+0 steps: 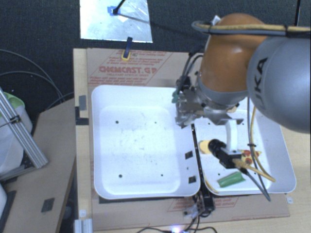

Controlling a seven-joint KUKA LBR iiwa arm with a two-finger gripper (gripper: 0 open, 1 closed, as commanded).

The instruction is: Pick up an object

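We see glossy white plastic on the left bin (136, 144); beside it the right bin (277, 154) matches. Behind the left bin, matt brown cardboard (131, 64) and a shiny metal sheet (114, 13). Arm (272, 76): smooth grey, glossy orange band.

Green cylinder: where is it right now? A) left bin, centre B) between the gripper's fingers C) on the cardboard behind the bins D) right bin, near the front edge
D: the green cylinder lies on the floor of the right bin, close to its front rim, with the arm above the bin's back half and nothing gripping it.
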